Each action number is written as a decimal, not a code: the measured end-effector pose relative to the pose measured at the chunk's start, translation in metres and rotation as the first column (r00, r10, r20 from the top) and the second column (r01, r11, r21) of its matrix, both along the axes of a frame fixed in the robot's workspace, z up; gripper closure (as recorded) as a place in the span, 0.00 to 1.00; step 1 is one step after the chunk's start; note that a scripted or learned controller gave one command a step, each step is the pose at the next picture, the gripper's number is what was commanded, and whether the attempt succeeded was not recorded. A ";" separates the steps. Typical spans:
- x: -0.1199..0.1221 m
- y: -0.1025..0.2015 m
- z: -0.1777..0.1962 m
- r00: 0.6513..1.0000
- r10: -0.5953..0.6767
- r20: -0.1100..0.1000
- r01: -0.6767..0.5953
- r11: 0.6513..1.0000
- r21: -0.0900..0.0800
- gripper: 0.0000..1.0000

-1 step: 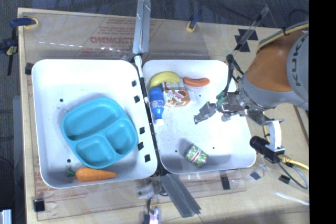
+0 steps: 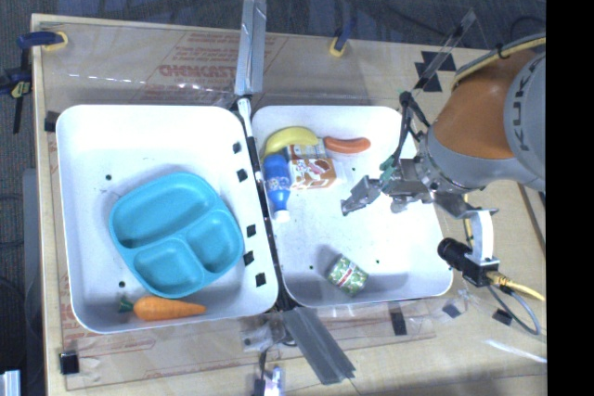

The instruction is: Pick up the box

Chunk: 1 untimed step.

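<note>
The gripper (image 2: 371, 192) hangs over the right bin (image 2: 408, 278) with its fingers apart and nothing in them, ready to grab. The box (image 2: 311, 172) lies up and left, beside the bottle (image 2: 276, 185)

Blue tray (image 2: 176, 232); orange carrot (image 2: 167, 310); yellow banana (image 2: 291, 140); box (image 2: 312, 172) orange-white, perhaps printed.

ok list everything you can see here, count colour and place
bins: 2, white, side by side on the bench
tray: 1, blue, left bin
carrot: 1, orange, left bin, front edge
banana: 1, yellow, right bin, back left
sausage: 1, orange-red, right of the banana
box: 1, brown and white, below the banana
bottle: 1, blue, right bin, left wall
can: 1, green, right bin, front
arm: 1, grey and orange, right
claw: 1, dark, over the right bin
</note>
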State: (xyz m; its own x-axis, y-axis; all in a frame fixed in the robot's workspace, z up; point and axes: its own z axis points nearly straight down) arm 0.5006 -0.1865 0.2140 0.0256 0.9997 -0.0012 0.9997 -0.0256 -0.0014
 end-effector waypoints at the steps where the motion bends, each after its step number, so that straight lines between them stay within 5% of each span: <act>1: 0.028 0.050 -0.117 0.996 -0.087 0.014 0.087 0.996 -0.009 0.00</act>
State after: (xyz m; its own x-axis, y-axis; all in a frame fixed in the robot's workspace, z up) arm 0.5283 -0.1363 0.0971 0.1129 0.9936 -0.0099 0.9935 -0.1127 0.0129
